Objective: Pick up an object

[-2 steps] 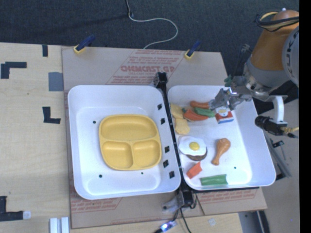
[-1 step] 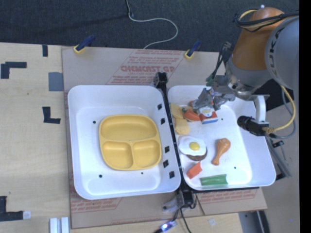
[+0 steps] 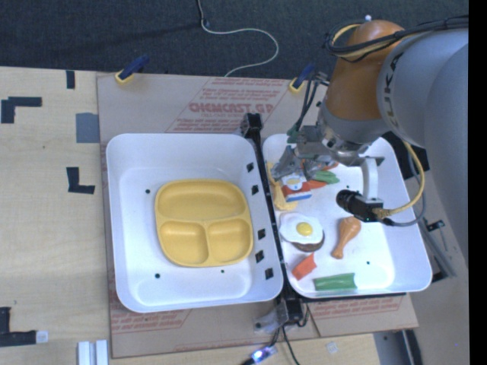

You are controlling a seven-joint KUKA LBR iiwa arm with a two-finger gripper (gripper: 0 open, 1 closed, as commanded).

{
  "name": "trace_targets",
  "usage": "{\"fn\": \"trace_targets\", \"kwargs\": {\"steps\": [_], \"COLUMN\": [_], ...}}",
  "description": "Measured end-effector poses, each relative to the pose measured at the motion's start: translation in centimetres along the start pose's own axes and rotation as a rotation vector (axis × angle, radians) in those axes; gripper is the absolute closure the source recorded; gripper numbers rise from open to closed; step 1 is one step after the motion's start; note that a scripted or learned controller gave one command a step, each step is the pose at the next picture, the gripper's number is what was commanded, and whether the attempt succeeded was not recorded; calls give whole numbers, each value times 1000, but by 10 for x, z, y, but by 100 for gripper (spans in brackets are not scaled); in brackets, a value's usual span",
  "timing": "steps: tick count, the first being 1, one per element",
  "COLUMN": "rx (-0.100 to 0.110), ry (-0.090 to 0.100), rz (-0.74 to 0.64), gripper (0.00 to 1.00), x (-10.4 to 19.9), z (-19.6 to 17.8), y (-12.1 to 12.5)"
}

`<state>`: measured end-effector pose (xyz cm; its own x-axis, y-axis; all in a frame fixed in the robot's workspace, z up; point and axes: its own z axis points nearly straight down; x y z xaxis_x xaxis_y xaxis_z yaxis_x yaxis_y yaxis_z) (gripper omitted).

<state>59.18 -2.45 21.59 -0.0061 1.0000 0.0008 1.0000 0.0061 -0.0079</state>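
Hovering gripper [image 3: 291, 167], grip state unclear, just above toy food [image 3: 295, 192] in right bin [image 3: 407, 268].

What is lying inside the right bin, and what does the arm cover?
In the right bin: a fried egg, a drumstick, an orange piece, a green piece. The tool overhangs a few colourful items; whatever lies beneath the arm is covered.

bench [image 3: 46, 204]: cardboard sheet [image 3: 221, 105] on top, two white bins [image 3: 122, 204] side by side.
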Motion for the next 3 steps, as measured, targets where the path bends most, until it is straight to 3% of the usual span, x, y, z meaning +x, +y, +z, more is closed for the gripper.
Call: {"fn": "trace_targets", "kwargs": {"steps": [1,3], "rx": [0,-1], "ry": [0,-1], "rz": [-1,3], "gripper": [100,100], "x": [54,79], "z": [8,-14], "y": [-6,-6]}}
